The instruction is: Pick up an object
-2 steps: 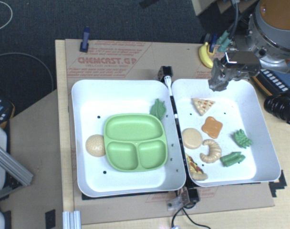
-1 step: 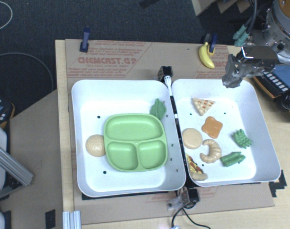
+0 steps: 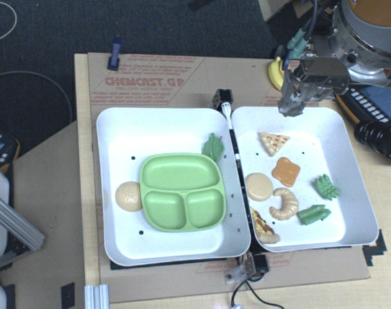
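The right bin holds several toy foods: a pizza slice, an orange toast square, a round tan cookie, a croissant, two green vegetable pieces, and a small pizza piece at the front left. My gripper hangs over the back edge of the right bin, above and a little right of the pizza slice. Nothing shows between its fingers.
The left bin carries a green divided plate, a tan bun to its left and a green leafy piece at its back right. A yellow banana lies behind the right bin. Black clips join the bins.
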`<state>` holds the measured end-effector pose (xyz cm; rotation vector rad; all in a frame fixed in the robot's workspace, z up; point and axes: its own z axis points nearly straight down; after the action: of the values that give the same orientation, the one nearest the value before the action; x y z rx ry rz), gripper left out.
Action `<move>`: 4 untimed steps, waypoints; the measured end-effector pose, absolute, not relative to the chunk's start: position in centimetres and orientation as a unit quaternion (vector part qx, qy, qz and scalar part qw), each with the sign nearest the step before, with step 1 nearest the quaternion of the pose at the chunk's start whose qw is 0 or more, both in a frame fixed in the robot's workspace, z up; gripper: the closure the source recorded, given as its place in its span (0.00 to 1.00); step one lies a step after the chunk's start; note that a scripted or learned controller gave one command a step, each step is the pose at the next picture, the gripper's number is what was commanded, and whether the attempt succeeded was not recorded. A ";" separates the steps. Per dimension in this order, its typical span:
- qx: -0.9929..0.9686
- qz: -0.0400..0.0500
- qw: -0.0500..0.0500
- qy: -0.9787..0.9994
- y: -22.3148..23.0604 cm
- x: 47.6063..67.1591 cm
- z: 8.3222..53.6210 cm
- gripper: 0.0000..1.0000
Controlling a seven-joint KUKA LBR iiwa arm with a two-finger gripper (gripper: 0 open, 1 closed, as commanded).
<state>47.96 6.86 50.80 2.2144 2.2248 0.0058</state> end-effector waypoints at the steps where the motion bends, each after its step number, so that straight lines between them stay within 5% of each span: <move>1: 0.709 -0.002 -0.001 0.705 2.9 47.9 48.7 1.00; 2: 0.705 0.004 0.002 0.709 8.3 48.0 53.8 1.00; 4: 0.710 -0.002 -0.001 0.704 -3.5 47.9 49.6 1.00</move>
<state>47.90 -3.54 49.61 2.2308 2.2143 -0.0055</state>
